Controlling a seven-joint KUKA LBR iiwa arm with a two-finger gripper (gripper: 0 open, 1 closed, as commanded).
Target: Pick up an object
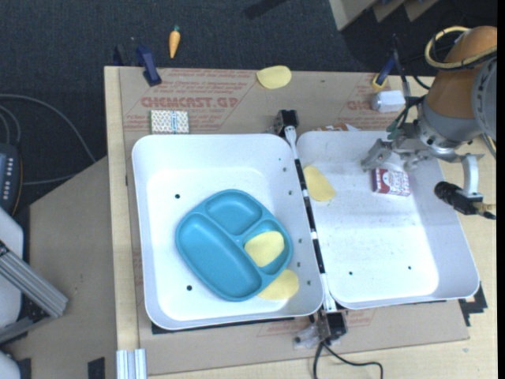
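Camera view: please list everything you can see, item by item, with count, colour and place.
Bins: 2, white, side by side on the bench.
Divided plate: 1, blue, in the left bin.
Flat pieces: 4, yellow; one on the plate, one by the plate's lower edge, one at the right bin's left rim, one on the bench beyond the bins.
Small packet: 1, red and white, in the right bin's far part, under the gripper.
Patterned packet: 1, pale, on the bench beyond the left bin.
Clamps: 2, blue, at the bench's far edge.
Carrot toy: 1, orange, on the floor beyond the bench.
Gripper: 1, grey, over the red packet.
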